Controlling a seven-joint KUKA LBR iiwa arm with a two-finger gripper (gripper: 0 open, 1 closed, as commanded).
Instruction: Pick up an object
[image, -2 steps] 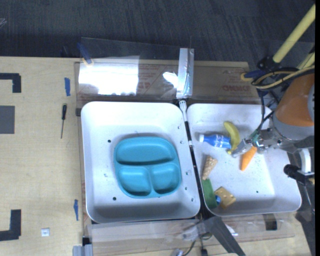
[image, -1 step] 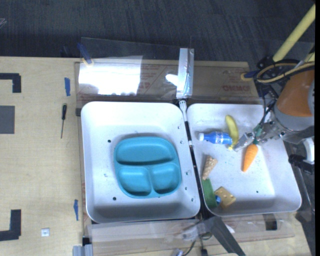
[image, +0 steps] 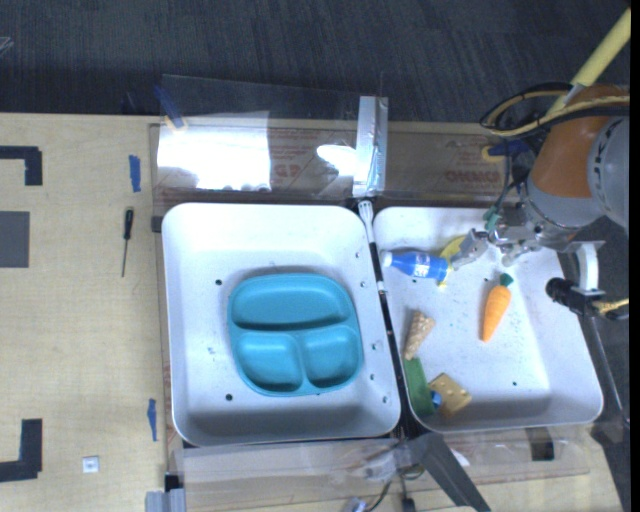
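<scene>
Though blurred, claw (image: 503, 243) near bin rim (image: 470, 214).

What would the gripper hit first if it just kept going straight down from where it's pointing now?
Probably bare floor of the right bin, just above the carrot. The gripper sits over the bin's upper part, with the blue bottle to its left. Its height is unclear from this slanted view.

Hand (image: 505, 243) hovers over right bin (image: 575, 395) near carrot (image: 494, 310).

Right bin (image: 570, 395) centre floor open; carrot (image: 495, 311), bottle (image: 418, 265), cone (image: 418, 332) crowd around.
</scene>
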